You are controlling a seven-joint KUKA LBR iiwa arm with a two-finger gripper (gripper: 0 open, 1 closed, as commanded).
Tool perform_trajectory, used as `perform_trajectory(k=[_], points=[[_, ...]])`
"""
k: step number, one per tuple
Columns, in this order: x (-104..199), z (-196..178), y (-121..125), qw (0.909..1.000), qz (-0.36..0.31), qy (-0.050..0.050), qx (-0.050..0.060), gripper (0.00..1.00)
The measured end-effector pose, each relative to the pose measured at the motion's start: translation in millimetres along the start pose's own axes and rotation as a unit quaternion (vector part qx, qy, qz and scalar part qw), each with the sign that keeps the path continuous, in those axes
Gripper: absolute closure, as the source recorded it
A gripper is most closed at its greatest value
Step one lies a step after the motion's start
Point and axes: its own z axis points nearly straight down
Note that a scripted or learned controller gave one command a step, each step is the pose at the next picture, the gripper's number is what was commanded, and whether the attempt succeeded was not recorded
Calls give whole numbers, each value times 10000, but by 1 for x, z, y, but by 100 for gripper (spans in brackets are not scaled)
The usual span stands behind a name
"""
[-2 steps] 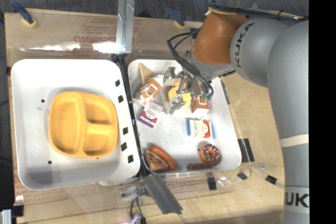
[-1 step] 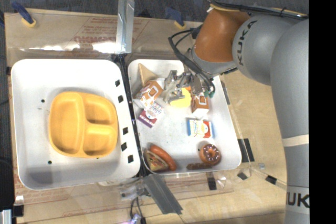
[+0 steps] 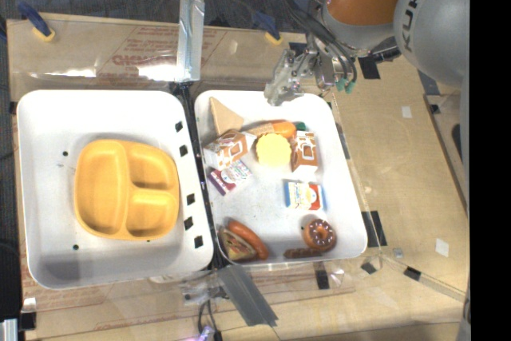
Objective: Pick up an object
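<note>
— Wooden bench (image 3: pixel 399 172), two white bins. What do you see?

— I see the left bin (image 3: pixel 40 196) holding a yellow divided tray (image 3: pixel 125 189). My gripper (image 3: pixel 281 88) hovers over the right bin's (image 3: pixel 347 196) far rim; whether its jaws are wide or narrow, I cannot tell.

— And the objects?

— Below the jaws: a yellow round piece (image 3: pixel 272 148), small cartons, then a chocolate doughnut (image 3: pixel 319 233) farthest away.

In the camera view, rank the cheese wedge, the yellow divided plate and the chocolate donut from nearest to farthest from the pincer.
The pincer hangs over the right bin's far edge.
1. Cheese wedge: far-left corner of the right bin, just below the pincer.
2. Chocolate donut: near-right corner of the same bin.
3. Yellow divided plate: in the left bin, farthest.
</note>
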Motion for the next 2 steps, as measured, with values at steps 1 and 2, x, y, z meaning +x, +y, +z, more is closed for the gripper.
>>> perform_trajectory(k=[1, 2], points=[[20, 111, -47, 9877, -1562, 95, -33, 100], [3, 112, -82, 9381, -3464, 53, -32, 100]])
